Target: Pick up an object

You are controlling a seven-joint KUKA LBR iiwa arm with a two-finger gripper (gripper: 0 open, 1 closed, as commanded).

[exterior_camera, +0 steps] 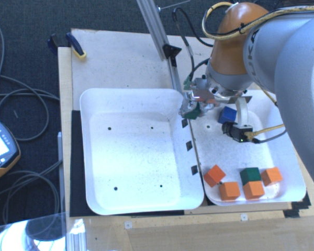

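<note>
Below, wooden bench [120, 61] bearing two white bins [94, 156], dark carpet [26, 14], cables [21, 95]

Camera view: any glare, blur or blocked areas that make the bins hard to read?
Camera view: the left bin is bright and somewhat washed out; the arm looms large and soft, hiding the right bin's upper part; the gripper is slightly blurred, its state unreadable; the orange blocks are sharp.
</note>
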